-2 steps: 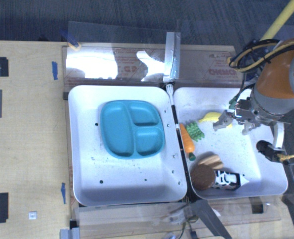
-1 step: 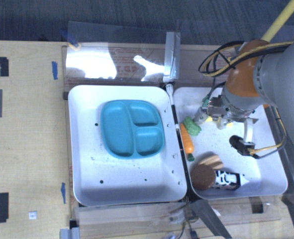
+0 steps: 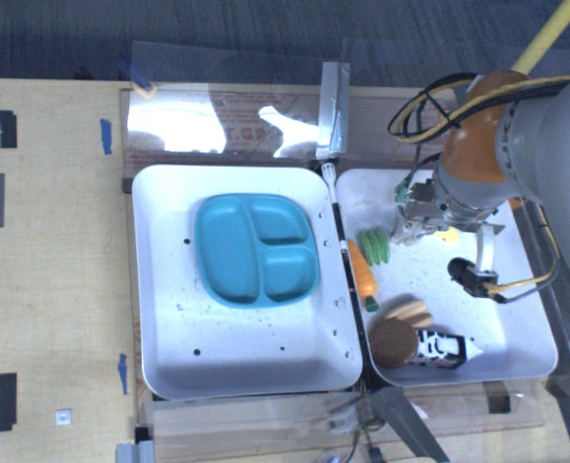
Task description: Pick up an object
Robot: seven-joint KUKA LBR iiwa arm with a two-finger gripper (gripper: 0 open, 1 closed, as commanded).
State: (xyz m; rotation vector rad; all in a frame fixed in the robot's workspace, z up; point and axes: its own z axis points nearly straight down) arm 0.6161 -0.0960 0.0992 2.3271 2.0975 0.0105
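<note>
The right bin (image 3: 530, 350) holds several small things. A green ridged toy (image 3: 374, 246) lies near the bin's left wall, with an orange carrot (image 3: 363, 274) just below it. A brown round piece (image 3: 396, 336) and a black-and-white toy (image 3: 443, 347) sit near the front. My gripper (image 3: 412, 226) hangs low over the back of this bin, just right of the green toy and slightly above it. Nothing shows in its grasp.
The left bin (image 3: 159, 345) carries a blue divided plate (image 3: 257, 248) in its middle. A black cable end (image 3: 466, 274) dangles beside the arm over the right bin. A metal divider post (image 3: 332, 114) stands behind the bins.
</note>
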